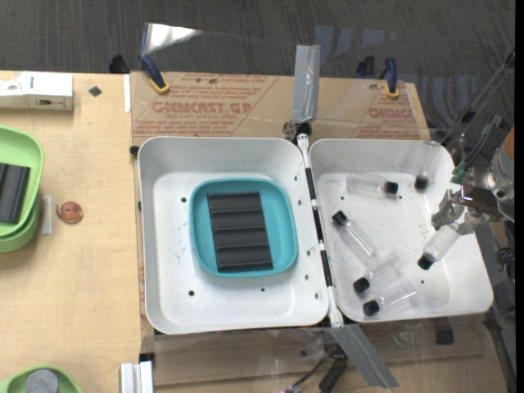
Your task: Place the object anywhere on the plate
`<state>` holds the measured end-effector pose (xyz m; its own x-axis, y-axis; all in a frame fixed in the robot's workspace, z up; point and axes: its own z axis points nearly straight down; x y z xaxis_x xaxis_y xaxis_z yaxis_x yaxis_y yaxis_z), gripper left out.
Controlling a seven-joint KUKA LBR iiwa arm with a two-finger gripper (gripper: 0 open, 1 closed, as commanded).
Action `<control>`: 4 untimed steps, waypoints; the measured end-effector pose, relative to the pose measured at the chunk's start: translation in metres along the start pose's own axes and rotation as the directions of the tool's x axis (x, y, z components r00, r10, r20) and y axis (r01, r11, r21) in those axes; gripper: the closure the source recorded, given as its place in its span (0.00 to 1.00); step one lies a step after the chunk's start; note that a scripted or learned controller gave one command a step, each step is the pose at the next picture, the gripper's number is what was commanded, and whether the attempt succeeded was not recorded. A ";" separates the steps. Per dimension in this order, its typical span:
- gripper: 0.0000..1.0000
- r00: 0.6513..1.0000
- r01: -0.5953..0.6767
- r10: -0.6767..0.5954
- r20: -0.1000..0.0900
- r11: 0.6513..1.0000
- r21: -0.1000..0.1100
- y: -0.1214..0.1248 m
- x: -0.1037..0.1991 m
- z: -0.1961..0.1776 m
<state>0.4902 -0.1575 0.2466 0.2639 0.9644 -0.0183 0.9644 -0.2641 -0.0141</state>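
A teal square plate (199, 219) lies in the left white bin (164, 285) with a black ridged block (240, 231) on its middle. At the right edge of the right bin (467, 297), my gripper (458, 218) is shut on the upper end of a clear vial (440, 244). The vial hangs tilted, with its black cap pointing down and to the left. It is well to the right of the plate.
Several more clear vials with black caps lie in the right bin, such as one at the back (372, 187), one in the middle (354, 232) and one at the front (391, 300). A green tray (24, 150) and an orange disc (70, 212) sit on the bench at the left.
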 end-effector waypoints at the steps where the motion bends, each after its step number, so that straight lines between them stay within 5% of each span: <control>1: 1.00 0.916 0.400 -0.401 -0.012 0.916 -0.017 -0.016 0.039 0.061; 2: 1.00 0.917 0.398 -0.398 -0.011 0.917 -0.017 -0.015 0.038 0.052; 3: 0.00 0.917 0.398 -0.398 -0.011 0.917 -0.017 -0.015 0.038 0.052; 4: 0.00 0.946 0.322 -0.323 -0.011 0.946 -0.018 -0.005 0.009 -0.045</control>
<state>0.4885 -0.1466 0.2913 -0.0612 0.9981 -0.0018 0.9981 0.0612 -0.0015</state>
